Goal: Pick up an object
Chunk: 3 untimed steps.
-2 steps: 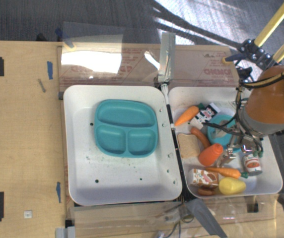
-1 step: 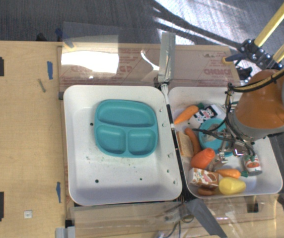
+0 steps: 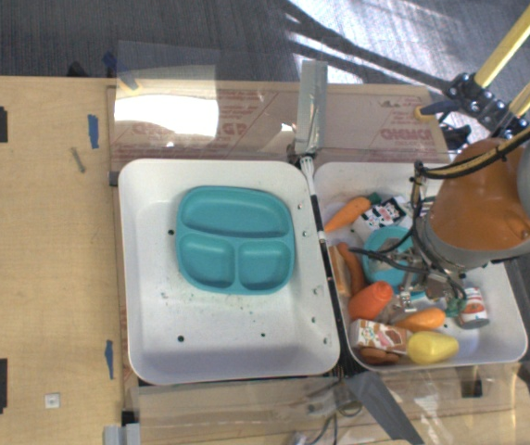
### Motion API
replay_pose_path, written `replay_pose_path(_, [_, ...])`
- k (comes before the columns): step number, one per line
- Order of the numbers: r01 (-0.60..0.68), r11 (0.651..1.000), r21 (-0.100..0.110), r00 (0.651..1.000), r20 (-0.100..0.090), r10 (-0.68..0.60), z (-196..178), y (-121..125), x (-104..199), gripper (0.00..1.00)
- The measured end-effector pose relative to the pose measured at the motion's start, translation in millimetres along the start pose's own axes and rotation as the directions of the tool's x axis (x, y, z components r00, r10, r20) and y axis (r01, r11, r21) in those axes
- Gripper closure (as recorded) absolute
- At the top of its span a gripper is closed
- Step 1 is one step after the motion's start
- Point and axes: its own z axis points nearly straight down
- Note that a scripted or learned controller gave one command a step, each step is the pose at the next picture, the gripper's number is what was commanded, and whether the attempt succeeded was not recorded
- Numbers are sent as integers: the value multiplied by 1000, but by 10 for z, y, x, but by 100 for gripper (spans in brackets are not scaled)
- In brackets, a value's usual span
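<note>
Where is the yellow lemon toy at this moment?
The yellow lemon toy lies in the right bin, near its front edge, just below an orange toy and right of a flat red packet.

bins: 2 (image 3: 145, 248) (image 3: 506, 327) | teal divided plate: 1 (image 3: 235, 239) | carrots: 2 (image 3: 347, 214) (image 3: 421, 320) | lemon: 1 (image 3: 432, 347)
</note>
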Motion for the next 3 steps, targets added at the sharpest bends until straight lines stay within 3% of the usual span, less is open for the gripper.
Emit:
replay_pose_path(1, [-49, 999, 1, 999, 9, 49, -12, 33, 63, 0])
replay_pose_path(2, [-231, 973, 0, 973, 30, 231, -44, -3, 277, 0])
replay_pose_path(3, [-248, 969, -3, 968, 28, 248, -41, -28, 279, 0])
